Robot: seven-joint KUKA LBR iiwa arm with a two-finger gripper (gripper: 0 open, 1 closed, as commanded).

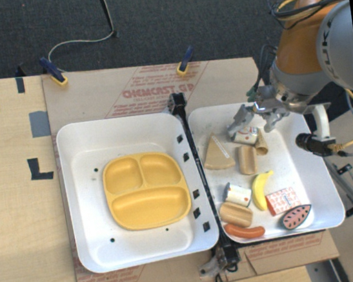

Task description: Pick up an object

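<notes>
Tool [256, 118] spread open over right bin [313, 183]; nothing between fingers

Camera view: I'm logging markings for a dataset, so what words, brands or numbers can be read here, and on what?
"CHEMCAST GP", red print on the brown cardboard sheet under the two bins.
Smaller red lines beneath it: too blurred to read.
Dark letters on the grey arm: cut off, unreadable.
Red pattern on the small red-and-white box: too small to read.
</notes>
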